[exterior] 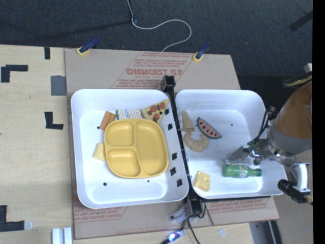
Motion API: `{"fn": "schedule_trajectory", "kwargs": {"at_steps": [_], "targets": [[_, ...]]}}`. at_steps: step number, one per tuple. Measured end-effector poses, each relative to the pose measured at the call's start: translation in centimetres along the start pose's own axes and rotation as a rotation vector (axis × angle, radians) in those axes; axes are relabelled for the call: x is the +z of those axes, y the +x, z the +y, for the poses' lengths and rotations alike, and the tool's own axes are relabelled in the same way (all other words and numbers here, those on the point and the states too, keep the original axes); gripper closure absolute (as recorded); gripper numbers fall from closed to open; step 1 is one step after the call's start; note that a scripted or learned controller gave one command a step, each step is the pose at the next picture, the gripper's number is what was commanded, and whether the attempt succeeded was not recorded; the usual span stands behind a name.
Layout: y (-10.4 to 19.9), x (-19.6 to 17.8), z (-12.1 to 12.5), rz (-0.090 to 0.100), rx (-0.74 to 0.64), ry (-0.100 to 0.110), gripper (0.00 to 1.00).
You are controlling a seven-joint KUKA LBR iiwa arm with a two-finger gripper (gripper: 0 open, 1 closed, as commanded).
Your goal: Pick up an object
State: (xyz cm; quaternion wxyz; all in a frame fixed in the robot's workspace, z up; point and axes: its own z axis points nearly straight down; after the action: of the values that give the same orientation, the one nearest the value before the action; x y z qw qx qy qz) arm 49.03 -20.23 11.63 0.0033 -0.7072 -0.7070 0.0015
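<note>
camera view | gripper (237,157) low in right bin (254,105), open or closed: cannot tell | bottle (242,172) lies just at its 5 o'clock, on bin floor | long axis 3–9 o'clock, cap toward 3 | likely target: nearest object

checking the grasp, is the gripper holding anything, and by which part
Cannot be told: the gripper sits just above the green bottle in the right bin.
</note>
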Motion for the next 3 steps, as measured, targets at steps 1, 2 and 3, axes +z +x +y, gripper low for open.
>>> {"fn": "schedule_trajectory", "kwargs": {"at_steps": [1,2,3], "targets": [[0.1,3.3,0.0,-0.003,-0.002,-0.005,0.00],[0.0,2.1,0.1,-0.005,-0.001,-0.008,1.00],[-0.3,-4.1,0.4,-0.004,-0.002,-0.010,1.00]]}}
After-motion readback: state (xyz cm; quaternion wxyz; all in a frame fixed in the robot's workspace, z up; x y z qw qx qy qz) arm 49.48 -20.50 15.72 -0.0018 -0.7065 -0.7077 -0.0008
